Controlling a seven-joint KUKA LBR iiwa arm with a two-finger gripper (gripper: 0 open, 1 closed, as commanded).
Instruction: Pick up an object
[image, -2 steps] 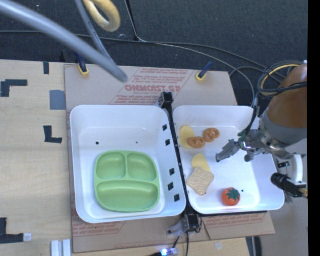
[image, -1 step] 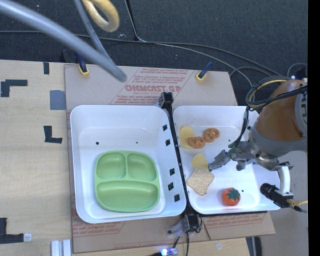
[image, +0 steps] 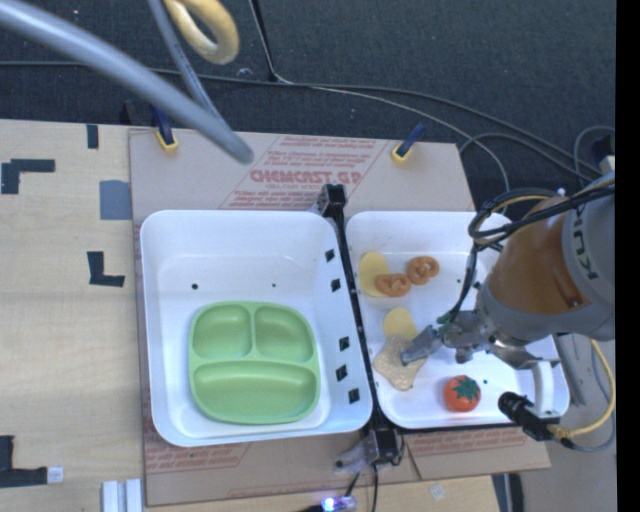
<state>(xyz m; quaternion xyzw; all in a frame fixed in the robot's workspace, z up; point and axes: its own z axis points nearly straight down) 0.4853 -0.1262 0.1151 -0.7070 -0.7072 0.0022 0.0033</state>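
Observation:
In the right bin (image: 440, 415) lie a tan bread slice (image: 399, 366), two yellow chip-like pieces (image: 373, 268) (image: 400, 322), two brown pretzels (image: 422, 268) (image: 392, 285) and a red tomato (image: 461, 393). My gripper (image: 424, 343) reaches in from the right and sits low over the bread slice's right edge, just below the lower yellow piece. Its dark fingers point left and down toward the bread. Nothing is seen between them.
The left bin (image: 160, 260) holds a green divided plate (image: 254, 362). A black divider (image: 343, 300) runs between the bins. Cables loop over the right bin's far right corner (image: 495, 220). The grey arm with its orange band (image: 535, 275) covers the right side.

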